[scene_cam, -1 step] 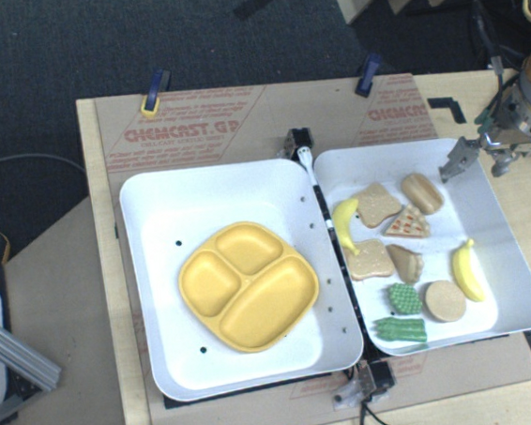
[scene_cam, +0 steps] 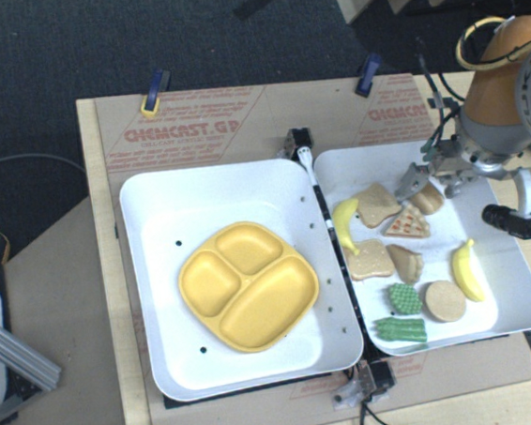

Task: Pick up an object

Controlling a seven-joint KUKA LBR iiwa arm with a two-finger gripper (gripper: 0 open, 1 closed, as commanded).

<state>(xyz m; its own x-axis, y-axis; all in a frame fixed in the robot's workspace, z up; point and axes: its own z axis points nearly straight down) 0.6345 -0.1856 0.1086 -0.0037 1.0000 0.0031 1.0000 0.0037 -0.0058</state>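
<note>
Right bin (scene_cam: 516, 308): toast (scene_cam: 375, 205) beside claw (scene_cam: 420, 179).

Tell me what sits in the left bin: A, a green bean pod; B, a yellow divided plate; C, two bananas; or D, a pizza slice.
B: the yellow divided plate lies alone in the left bin, while the toy foods are all in the right bin.

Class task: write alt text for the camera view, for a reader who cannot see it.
A grey robot arm's gripper hovers over toy food in the right white bin: two bananas, a pizza slice, bread pieces and green vegetables. The left white bin holds a yellow divided plate.
</note>
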